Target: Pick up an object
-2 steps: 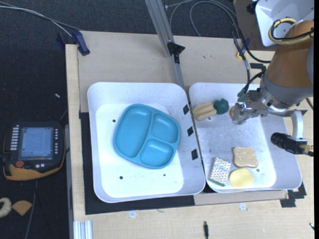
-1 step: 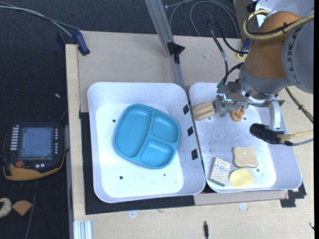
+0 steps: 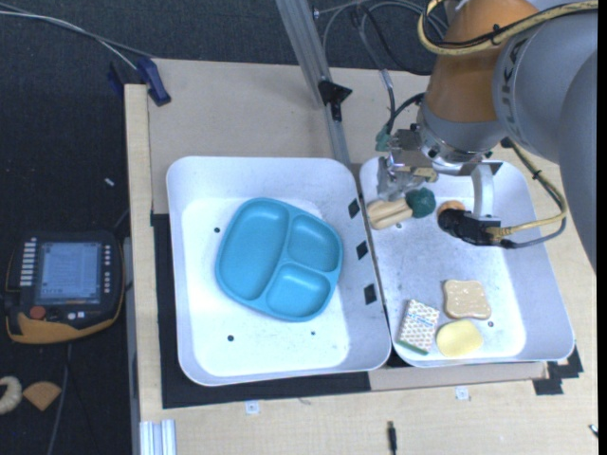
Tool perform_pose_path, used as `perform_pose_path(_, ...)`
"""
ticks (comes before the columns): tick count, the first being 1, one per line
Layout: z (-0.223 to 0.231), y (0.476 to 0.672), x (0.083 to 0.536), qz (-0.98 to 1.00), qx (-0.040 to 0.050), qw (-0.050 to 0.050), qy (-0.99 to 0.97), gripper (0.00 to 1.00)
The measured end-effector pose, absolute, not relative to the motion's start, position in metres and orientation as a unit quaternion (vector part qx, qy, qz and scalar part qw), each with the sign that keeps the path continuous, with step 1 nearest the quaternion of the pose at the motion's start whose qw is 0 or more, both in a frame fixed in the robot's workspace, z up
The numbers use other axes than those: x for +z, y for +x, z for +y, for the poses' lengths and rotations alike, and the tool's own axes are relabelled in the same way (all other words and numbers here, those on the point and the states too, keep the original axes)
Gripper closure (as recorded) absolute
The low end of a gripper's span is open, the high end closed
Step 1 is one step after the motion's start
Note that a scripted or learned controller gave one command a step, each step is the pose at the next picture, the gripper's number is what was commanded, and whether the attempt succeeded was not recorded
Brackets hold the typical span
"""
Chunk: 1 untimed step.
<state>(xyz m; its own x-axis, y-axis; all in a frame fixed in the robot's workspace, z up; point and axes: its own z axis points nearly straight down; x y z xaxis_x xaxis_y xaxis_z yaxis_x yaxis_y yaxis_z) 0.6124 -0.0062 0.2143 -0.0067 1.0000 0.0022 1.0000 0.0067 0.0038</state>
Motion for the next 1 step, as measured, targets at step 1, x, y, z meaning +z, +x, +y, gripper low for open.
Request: perform_pose_path(1, 0.0494, 0.6250, 0.2278, 0.710, 0.0022, 0.000, 0.705, 1.00)
